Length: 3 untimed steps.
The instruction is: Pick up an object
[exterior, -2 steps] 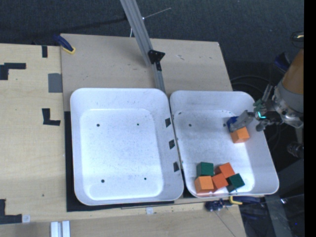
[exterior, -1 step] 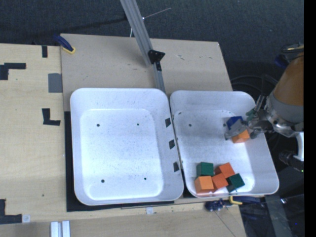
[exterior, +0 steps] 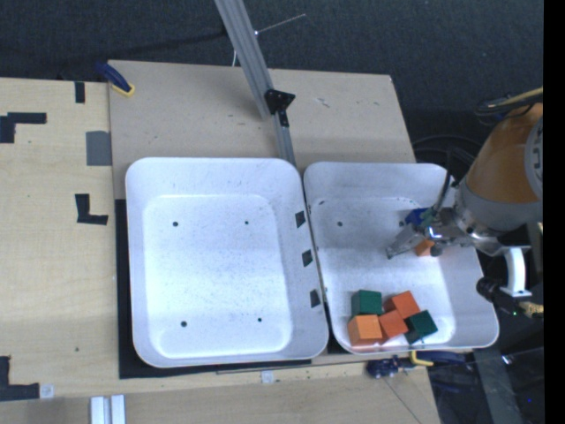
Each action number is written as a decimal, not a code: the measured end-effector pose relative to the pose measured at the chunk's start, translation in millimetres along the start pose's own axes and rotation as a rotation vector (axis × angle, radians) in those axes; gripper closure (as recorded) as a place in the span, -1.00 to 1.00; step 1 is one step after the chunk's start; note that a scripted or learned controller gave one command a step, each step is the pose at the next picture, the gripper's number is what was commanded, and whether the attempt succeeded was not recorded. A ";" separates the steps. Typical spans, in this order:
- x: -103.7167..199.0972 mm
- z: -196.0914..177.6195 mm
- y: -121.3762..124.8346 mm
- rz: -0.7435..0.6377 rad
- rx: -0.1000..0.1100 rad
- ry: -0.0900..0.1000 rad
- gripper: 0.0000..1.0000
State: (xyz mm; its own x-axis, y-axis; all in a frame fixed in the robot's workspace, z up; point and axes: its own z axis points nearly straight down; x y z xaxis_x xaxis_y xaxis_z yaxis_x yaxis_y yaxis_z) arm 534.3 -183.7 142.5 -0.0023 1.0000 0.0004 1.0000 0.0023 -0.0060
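The cluster of blocks (exterior: pixel 387 316) — orange and green — sits in the right bin's (exterior: pixel 353 193) near corner. The gripper (exterior: pixel 415 241) hovers beyond them — I cannot tell its state. Best to descend squarely over one outer block.

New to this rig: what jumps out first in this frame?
The cluster of orange and green blocks huddled in the near corner of the right bin. Then the arm reaching in from the right, its gripper low over that bin's middle, with something small and orange at its tip. The left bin is bare white.
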 end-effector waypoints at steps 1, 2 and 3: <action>0.7 53.5 -0.5 0.001 -0.003 -0.001 -1.00; 1.3 41.3 -0.2 -0.001 -0.003 0.001 1.00; -3.6 -13.1 9.0 0.001 -0.010 -0.002 1.00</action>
State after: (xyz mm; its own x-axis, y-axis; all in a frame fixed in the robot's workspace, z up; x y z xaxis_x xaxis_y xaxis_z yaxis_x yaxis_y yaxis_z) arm 543.4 -187.3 155.5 -0.0014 1.0000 -0.0017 1.0000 0.0014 0.0035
